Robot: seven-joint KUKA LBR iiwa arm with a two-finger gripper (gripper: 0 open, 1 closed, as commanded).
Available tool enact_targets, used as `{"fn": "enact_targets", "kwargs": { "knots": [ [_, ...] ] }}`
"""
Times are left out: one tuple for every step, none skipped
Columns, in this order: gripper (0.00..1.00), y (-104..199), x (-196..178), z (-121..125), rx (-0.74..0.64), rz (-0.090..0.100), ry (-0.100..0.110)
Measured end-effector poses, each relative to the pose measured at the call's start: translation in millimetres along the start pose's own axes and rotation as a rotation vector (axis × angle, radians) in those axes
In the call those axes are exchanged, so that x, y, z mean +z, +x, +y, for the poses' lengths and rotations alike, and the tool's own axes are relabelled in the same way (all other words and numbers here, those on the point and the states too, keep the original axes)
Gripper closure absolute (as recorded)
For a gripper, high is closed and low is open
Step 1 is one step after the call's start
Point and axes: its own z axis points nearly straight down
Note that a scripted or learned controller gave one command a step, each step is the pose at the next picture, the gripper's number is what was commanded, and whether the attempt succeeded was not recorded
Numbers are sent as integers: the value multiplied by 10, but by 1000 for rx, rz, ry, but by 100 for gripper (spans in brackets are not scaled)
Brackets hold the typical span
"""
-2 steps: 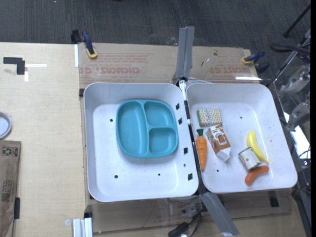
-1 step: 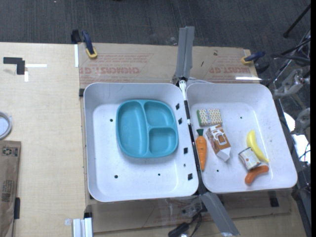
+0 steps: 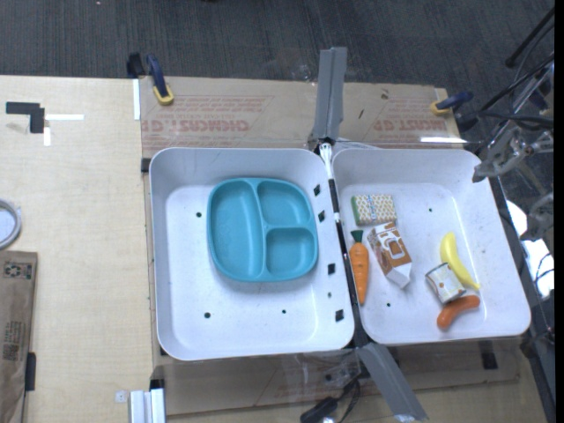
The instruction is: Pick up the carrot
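The carrot (image 3: 359, 271) is small and orange with a green top. It lies in the right bin (image 3: 493, 236) against that bin's left wall, its green end pointing to the back. A small brown-and-white carton (image 3: 390, 254) lies just to its right, close beside it.
The right bin also holds a green-and-white packet (image 3: 374, 207), a banana (image 3: 459, 258), a small can (image 3: 442, 282) and a reddish sausage (image 3: 458, 311). A blue divided plate (image 3: 263, 229) sits in the left bin (image 3: 176, 263). Cables and metal fittings (image 3: 515, 144) crowd the right edge.
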Motion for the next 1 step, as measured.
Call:
{"fn": "enact_targets", "kwargs": {
  "knots": [
    [0, -177, 1, 293, -294, 0, -1]
  ]
}}
